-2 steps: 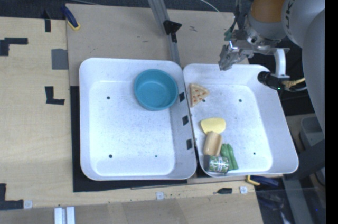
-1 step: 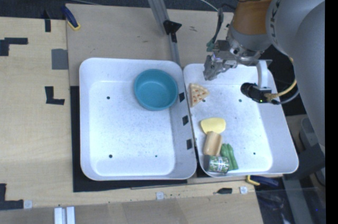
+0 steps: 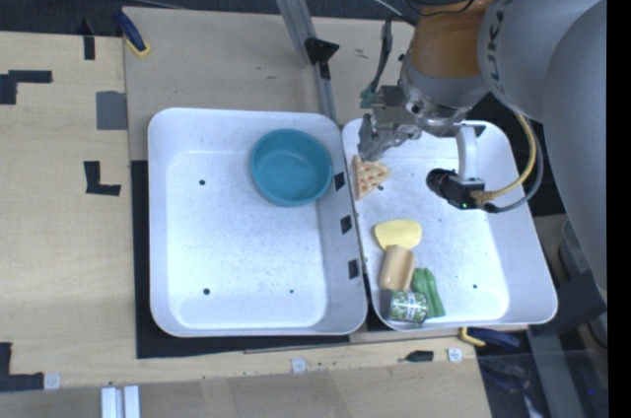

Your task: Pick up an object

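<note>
My gripper [image 3: 376, 142] hangs over the far left corner of the right bin [image 3: 493, 258], its dark fingers pointing down just above a tan waffle-patterned wedge [image 3: 370, 176]. The wedge lies on the bin floor against the left wall, and the fingertips appear to touch its upper edge. Nearer the front of that bin lie a yellow piece [image 3: 397, 233], a tan cylinder [image 3: 396, 267], a green object [image 3: 428, 291] and a small clear jar [image 3: 406, 309]. A blue bowl [image 3: 290, 167] sits in the left bin [image 3: 227, 258].
A slanted metal pole [image 3: 291, 2] crosses behind the bins. The arm's black cable fitting [image 3: 455, 187] hangs over the middle of the right bin. The divider between the bins runs just left of the wedge.
</note>
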